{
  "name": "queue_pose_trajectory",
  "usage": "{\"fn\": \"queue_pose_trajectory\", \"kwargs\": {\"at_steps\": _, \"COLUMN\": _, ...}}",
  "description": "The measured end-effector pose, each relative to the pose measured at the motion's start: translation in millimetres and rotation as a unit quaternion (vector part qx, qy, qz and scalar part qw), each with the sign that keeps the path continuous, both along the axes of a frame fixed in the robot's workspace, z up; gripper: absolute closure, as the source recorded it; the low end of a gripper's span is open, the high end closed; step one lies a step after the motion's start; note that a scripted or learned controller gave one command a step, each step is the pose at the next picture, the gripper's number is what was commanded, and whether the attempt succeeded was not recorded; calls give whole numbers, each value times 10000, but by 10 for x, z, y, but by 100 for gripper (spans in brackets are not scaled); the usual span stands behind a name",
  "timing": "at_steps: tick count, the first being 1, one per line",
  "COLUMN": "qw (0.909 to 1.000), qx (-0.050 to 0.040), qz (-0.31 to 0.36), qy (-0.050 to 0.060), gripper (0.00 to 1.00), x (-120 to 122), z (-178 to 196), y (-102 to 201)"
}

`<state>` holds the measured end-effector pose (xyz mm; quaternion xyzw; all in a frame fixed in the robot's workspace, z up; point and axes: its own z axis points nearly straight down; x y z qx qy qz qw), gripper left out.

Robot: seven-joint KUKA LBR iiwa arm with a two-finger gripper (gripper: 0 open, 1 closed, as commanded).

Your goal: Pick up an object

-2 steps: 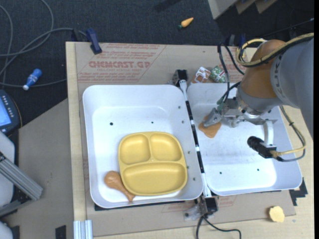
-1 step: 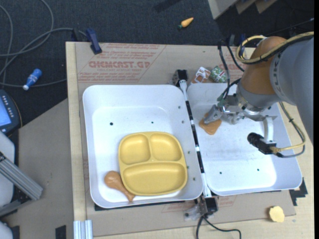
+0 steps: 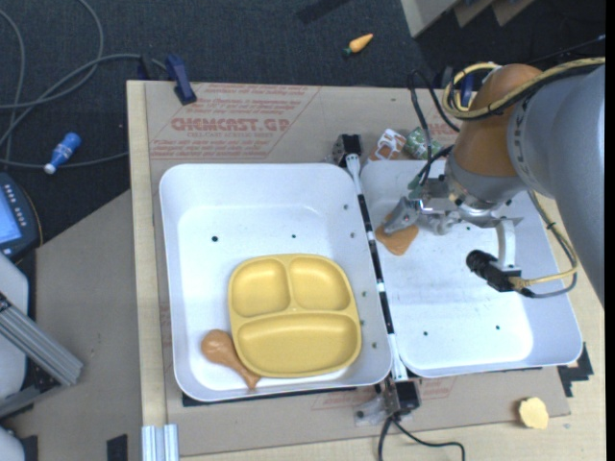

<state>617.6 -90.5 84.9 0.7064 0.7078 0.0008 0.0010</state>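
The gripper (image 3: 411, 215) hung low over the orange piece (image 3: 397, 239) to grab it; whether it gripped, I couldn't tell.

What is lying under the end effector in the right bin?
Under the end effector lies a flat orange-brown piece, near the left wall of the right bin. Its lower part shows; the end effector covers its upper part, so contact cannot be judged.
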Motion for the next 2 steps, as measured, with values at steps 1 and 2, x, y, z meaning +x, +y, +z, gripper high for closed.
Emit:
{"fn": "queue_pose_trajectory", "kwargs": {"at_steps": 1, "qw": 10000, "qx": 2, "qz": -7, "qy": -18, "gripper": 100, "x": 9, "z": 115, "y": -3}}
{"fn": "queue_pose_trajectory", "kwargs": {"at_steps": 2, "qw": 10000, "qx": 2, "qz": -8, "qy": -12, "gripper": 0, "x": 5, "z": 107, "y": -4}}
